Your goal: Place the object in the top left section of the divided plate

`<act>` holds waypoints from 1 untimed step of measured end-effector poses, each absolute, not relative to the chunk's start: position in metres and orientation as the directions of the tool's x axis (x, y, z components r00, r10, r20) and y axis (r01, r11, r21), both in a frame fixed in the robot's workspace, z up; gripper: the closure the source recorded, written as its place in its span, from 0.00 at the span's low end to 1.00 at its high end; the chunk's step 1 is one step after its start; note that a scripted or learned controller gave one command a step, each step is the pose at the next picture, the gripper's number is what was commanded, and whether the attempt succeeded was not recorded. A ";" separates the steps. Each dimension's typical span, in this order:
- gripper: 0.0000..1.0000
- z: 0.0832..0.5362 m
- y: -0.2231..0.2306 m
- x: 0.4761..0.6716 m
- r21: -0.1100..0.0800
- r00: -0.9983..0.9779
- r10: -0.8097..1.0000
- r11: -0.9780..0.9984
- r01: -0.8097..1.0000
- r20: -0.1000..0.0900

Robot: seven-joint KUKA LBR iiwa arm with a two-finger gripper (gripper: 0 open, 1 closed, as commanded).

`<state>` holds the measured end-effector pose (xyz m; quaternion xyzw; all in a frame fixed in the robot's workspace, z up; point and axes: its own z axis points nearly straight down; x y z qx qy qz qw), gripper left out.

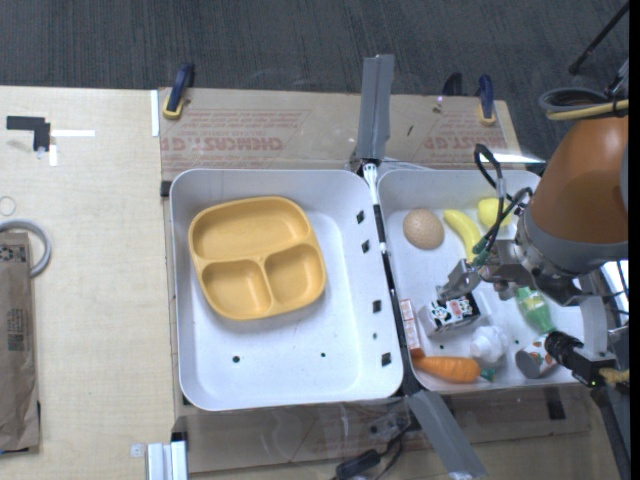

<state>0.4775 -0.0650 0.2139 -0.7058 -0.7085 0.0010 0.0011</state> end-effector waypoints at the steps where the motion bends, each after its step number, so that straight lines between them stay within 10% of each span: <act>1: 0.00 0.442 -0.039 0.479 -0.001 -0.079 0.997 0.079 0.997 -0.003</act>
